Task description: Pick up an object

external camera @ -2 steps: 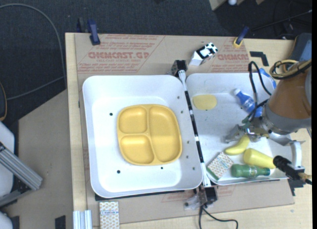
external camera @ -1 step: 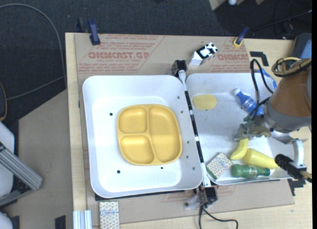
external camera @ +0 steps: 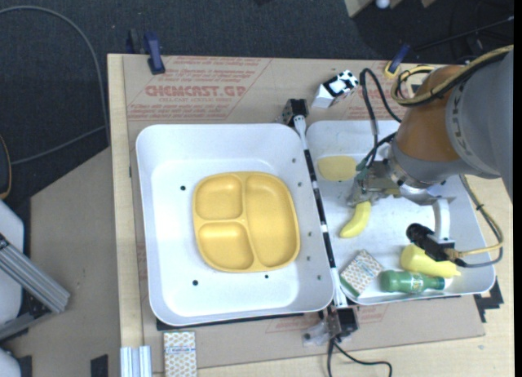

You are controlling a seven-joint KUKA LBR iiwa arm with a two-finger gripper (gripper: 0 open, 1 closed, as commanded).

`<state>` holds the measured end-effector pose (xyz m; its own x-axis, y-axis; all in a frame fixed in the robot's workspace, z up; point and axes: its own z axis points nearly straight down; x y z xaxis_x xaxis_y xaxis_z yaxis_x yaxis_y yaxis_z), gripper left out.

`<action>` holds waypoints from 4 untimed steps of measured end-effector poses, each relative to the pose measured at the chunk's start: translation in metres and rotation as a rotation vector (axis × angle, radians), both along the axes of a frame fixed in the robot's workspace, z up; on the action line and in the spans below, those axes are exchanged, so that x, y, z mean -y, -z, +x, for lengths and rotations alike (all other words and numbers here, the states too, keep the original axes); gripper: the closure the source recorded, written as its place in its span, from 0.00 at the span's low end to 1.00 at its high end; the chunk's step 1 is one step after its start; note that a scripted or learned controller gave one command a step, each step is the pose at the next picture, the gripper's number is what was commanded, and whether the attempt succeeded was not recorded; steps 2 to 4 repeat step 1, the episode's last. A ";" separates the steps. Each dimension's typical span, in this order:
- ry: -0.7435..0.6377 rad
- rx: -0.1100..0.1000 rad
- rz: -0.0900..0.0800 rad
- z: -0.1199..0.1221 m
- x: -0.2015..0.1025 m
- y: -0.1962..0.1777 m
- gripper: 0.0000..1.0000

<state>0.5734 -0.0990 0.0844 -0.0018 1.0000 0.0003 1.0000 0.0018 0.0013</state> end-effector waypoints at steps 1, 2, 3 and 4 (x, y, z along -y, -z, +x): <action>0.001 0.001 0.000 -0.021 -0.046 -0.167 1.00; 0.001 0.001 0.000 -0.021 -0.046 -0.167 1.00; 0.001 0.001 0.000 -0.021 -0.046 -0.167 1.00; 0.001 0.001 0.000 -0.021 -0.046 -0.167 1.00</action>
